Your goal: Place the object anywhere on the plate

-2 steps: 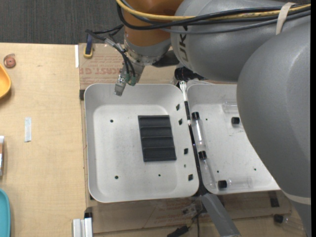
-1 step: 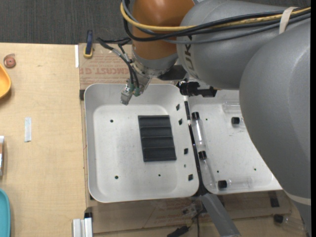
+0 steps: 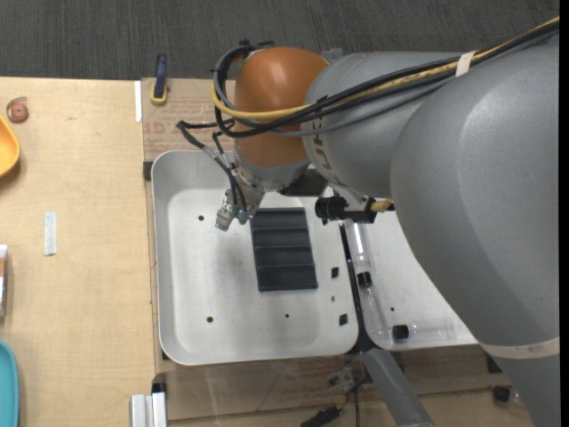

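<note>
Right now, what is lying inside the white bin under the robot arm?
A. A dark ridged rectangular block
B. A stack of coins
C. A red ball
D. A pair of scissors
A: a dark ridged rectangular block lies flat on the floor of the left white bin, just below the arm's orange band.

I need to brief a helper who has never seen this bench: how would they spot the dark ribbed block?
Find the left white bin. The dark ribbed block lies flat near its right side, just below the gripper. It is the one black, grooved rectangle on the white floor.
</note>
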You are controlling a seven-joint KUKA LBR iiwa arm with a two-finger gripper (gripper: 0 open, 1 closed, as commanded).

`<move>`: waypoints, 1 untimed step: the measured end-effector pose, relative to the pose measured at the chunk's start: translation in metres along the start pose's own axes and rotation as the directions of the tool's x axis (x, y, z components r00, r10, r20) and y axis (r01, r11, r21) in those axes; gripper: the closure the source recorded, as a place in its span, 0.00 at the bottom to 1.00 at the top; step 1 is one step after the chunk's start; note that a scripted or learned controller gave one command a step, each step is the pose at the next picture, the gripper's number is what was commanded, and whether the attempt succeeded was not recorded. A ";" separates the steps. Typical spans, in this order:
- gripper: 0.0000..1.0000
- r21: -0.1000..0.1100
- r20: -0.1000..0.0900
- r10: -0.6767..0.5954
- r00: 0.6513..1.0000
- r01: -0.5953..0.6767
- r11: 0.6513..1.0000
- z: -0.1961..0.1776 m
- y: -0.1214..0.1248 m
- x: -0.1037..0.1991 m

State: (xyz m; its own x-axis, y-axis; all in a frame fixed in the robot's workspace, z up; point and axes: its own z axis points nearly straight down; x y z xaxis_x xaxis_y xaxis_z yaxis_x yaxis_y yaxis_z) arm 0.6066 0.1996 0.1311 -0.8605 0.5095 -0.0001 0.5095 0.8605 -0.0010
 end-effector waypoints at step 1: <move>1.00 -0.001 0.002 -0.083 0.997 0.083 0.997 -0.128 0.024 0.016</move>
State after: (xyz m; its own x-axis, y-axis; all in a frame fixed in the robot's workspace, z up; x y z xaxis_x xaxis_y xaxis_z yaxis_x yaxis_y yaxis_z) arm 0.6055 0.2282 0.2594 -0.9000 0.4359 -0.0019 0.4359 0.9000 0.0004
